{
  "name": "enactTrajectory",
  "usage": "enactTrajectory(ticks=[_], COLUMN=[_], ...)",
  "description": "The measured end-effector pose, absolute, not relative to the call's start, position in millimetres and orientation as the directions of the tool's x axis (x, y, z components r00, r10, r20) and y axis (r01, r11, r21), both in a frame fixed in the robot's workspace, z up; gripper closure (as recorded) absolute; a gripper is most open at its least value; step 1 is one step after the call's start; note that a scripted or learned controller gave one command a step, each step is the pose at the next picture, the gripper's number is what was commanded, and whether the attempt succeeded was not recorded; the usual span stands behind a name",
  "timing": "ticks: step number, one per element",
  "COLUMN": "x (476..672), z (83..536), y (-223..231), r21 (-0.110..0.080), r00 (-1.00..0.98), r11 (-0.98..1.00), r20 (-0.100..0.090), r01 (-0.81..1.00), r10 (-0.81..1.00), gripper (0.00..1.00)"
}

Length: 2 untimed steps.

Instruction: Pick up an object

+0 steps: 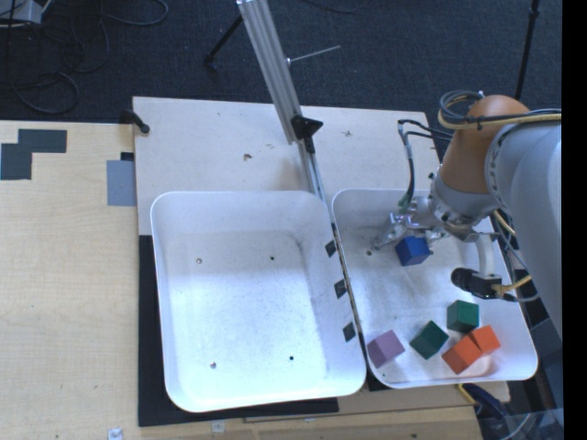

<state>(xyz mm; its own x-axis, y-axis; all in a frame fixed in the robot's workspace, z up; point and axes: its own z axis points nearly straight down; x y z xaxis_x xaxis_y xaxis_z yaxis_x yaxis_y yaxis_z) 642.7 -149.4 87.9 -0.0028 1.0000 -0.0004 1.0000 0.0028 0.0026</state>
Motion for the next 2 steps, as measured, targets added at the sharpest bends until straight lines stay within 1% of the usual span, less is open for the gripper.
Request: enactTrajectory(ticks=[1,2], x=[640.2,642.1], z=[99.8,195.5], y=[-149.1,-77.9], r21=[-0.005,0.005], r00=[-0.007,-0.005], r11=[0.007,0.005], r20=[0.000,0.002], r01=[1.000,1.000], r10=[1.000,1.000], gripper=[1.00,1.00])
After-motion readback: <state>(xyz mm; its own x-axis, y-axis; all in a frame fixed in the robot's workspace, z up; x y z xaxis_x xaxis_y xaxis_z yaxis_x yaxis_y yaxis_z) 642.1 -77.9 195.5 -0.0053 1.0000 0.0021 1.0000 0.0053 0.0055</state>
